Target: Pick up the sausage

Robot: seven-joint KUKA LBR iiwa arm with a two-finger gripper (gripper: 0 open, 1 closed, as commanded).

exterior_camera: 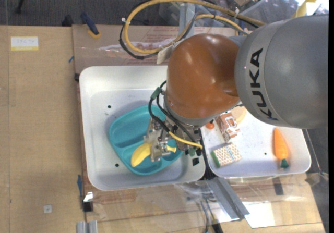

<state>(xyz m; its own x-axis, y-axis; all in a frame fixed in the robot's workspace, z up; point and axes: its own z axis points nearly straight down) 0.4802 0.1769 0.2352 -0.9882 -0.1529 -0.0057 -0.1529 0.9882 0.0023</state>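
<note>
The grey arm point(282, 65), its orange band point(201, 78) broad above the wrist, reaches from the right over the left bin point(94, 122) and lowers its claw point(158, 146) into a teal plate point(125, 127). The claw stands at the plate's right side, touching or just above a yellow banana point(139, 156) that lies on the plate's near edge. Whether the claw is spread or pressed together cannot be told: wrist and cables crowd it. Where the sausage lies relative to the claw cannot be told either, as the arm covers the inner ends of both bins.

In the right bin point(261, 168), well apart from the claw, a carrot point(281, 145) lies near the far right wall. A small red-and-white carton point(228, 125) and a checkered pad point(225, 155) sit just beside the divide between the bins. A yellow hose point(156, 5) loops across the bench point(36, 122) behind the bins.
</note>
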